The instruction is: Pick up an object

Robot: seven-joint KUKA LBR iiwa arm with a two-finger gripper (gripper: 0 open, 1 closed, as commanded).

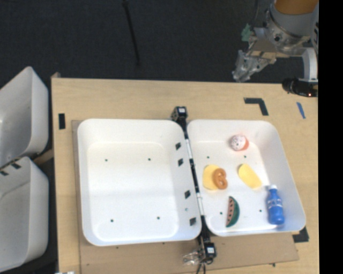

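Hand (247,68) hangs beyond the bench's (134,96) far right edge, finger state impossible to tell; right bin (278,139) holds pink ball (238,142), orange pretzel (215,178), yellow piece (249,176), watermelon slice (231,212), blue bottle (275,205).

The arm (292,16) is reaching in at the top right corner of the camera view, its grey wrist showing below the orange band (293,5). It is hanging high above the far edge of the bench, well back from it. The claw (245,70) is pointing down and toward the left, tilted at a slant. Its fingertips are appearing blurred against the dark background.
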